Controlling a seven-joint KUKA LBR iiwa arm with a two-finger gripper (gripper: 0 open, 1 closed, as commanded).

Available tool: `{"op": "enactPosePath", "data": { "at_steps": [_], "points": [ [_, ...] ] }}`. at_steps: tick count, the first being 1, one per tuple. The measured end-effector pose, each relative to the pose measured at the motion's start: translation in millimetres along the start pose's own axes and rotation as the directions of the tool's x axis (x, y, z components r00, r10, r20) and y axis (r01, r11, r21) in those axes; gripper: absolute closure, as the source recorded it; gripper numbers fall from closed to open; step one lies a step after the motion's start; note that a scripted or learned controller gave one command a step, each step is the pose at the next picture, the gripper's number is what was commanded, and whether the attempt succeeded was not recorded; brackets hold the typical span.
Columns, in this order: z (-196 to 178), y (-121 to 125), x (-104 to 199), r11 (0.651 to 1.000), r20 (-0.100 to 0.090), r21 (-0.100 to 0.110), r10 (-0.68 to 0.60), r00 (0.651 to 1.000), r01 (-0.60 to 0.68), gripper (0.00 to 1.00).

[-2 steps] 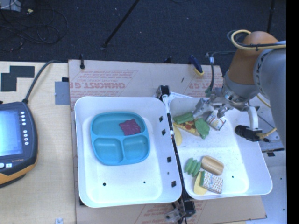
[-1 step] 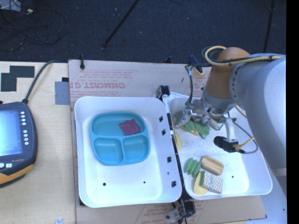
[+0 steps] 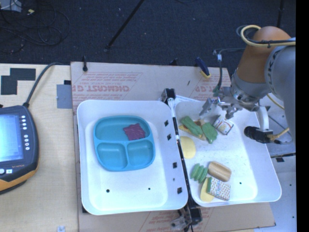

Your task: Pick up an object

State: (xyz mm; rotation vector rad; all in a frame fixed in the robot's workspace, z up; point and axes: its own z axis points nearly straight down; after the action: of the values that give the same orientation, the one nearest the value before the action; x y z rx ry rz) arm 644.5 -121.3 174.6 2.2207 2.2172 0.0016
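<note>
My gripper (image 3: 218,110) hovers over the back of the right bin (image 3: 263,175), its two fingers spread apart and nothing between them, so it is open. Just below it lie a small white and red packet (image 3: 223,126) and two green pieces (image 3: 192,126) (image 3: 210,132). Farther toward the front of that bin are a yellow lemon-like piece (image 3: 188,148), a green pea pod (image 3: 198,172), a brown bread roll (image 3: 219,170) and a speckled sandwich slice (image 3: 220,190) lying on a yellow wedge (image 3: 206,193).
The left bin (image 3: 96,187) holds a blue divided plate (image 3: 116,156) with a maroon piece (image 3: 134,131) in its back compartment. A black divider (image 3: 176,149) runs between the bins. A teach pendant (image 3: 14,144) lies at the far left.
</note>
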Motion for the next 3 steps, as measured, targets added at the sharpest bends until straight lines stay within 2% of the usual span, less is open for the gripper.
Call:
{"op": "enactPosePath", "data": {
  "at_steps": [1,2,3],
  "points": [
    [87.0,-11.2,39.0,1.0,0.009,-0.002,-0.004,1.0,0.004,0.0],
    [82.7,-0.3,36.8,1.0,0.006,0.005,-0.003,1.0,0.003,0.0],
    [82.5,0.0,36.0,1.0,0.004,0.002,-0.001,1.0,0.001,0.0]
  ]
}}
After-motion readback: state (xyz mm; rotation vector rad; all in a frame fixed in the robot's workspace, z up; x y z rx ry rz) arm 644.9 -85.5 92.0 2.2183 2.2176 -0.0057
